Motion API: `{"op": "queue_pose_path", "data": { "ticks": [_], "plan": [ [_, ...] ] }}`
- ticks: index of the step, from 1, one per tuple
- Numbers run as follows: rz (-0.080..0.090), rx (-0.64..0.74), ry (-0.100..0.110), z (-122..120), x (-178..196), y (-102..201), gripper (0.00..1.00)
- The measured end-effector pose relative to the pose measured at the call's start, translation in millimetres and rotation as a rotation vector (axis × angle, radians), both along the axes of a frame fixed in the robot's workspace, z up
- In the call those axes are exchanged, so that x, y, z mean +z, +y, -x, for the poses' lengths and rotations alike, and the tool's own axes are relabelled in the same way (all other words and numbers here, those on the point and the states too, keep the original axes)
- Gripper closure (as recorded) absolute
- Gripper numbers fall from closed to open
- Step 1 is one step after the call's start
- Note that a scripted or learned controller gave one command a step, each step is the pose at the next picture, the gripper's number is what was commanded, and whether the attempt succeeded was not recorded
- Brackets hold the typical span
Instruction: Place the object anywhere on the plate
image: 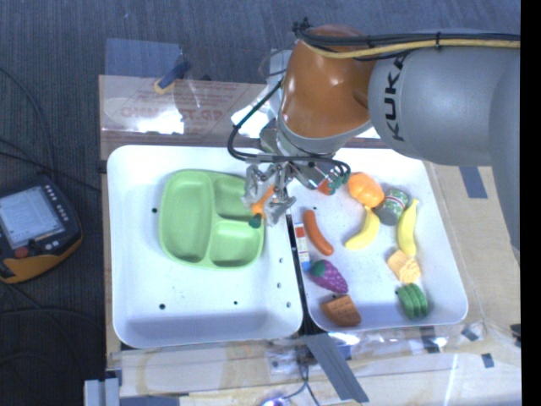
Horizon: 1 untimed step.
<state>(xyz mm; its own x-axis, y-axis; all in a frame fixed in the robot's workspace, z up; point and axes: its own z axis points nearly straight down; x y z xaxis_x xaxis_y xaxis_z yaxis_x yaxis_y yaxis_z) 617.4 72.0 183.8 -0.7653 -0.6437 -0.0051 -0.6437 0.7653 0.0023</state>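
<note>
A green divided plate (188,218) lies in the left white bin (169,311). My gripper (269,194) hangs over the plate's right rim, close to the wall between the two bins. A small toy carrot (260,205), orange with a green tip pointing down, sits between the fingers, which are shut on it. The carrot's tip hovers just above the plate's right-hand compartments. The orange wrist band and cables hide the upper part of the gripper.
The right bin (439,227) holds several toy foods: a sausage (319,232), an orange pumpkin (366,189), a banana (363,231), purple grapes (330,276) and a green vegetable (412,301). A teach pendant (34,227) lies on the floor at the left.
</note>
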Motion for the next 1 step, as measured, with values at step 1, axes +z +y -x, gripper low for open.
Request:
{"op": "queue_pose_path", "data": {
  "ticks": [1],
  "plan": [
    [0.002,-0.002,-0.001,-0.4,0.6,-2.0,0.0]
  ]
}}
